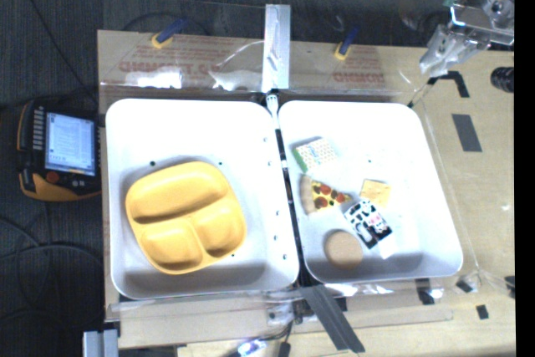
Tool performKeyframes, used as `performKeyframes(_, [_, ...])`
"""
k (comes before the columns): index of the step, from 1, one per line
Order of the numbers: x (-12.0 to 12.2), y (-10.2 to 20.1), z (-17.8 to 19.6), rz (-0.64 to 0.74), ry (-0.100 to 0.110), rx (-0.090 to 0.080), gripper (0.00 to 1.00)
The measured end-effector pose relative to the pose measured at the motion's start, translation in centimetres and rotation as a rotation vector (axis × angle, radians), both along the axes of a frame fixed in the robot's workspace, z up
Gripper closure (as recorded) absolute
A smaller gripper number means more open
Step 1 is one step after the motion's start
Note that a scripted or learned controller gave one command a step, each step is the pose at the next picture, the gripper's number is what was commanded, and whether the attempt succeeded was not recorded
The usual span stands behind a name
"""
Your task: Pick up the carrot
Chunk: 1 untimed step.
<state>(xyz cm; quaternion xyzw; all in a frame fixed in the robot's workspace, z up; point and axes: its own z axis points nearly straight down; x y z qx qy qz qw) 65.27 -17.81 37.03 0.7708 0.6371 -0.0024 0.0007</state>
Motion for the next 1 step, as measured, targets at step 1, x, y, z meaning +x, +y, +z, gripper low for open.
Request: performKeyframes(1, [0.11, 0.03, 0.75, 0.001, 0.003, -0.003, 1.0])
